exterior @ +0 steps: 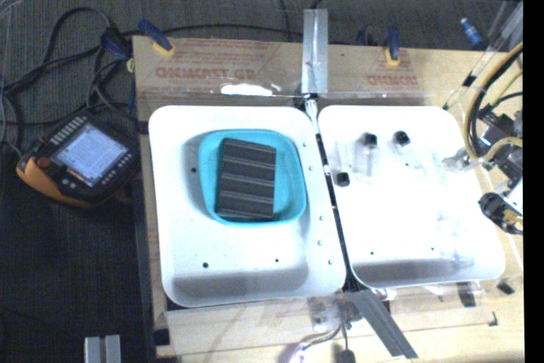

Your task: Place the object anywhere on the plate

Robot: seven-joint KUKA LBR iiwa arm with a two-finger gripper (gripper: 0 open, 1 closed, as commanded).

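Look to the left bin (170, 208) first: the dark ridged block (246, 178) lies flat on the blue plate (295, 187), well inside the rim, with blue showing on all four sides. Its long axis runs from the far edge of the bench (425, 76) towards the near one, leaning slightly off square, and its ridges cross that axis. The arm (497, 153) sits at the far right, over the right-hand rim of the right bin (399, 259), in a tangle of cables. What you can take for the hand (464, 157) is a pale shape reaching left from it, just inside that rim. It is too washed out against the white for you to tell whether it is wide or narrow, and nothing can be made out in it. So the relation that matters is this: the block lies well away to the hand's left, across the divider between the bins and most of the right bin's floor. Between them are only a few small dark bits (368, 138) near the far side of the right bin. Judged from how things lie, the block is already where the task wants it, so you would have no cause to reach across. If you did, you would want to close across the block's short side.
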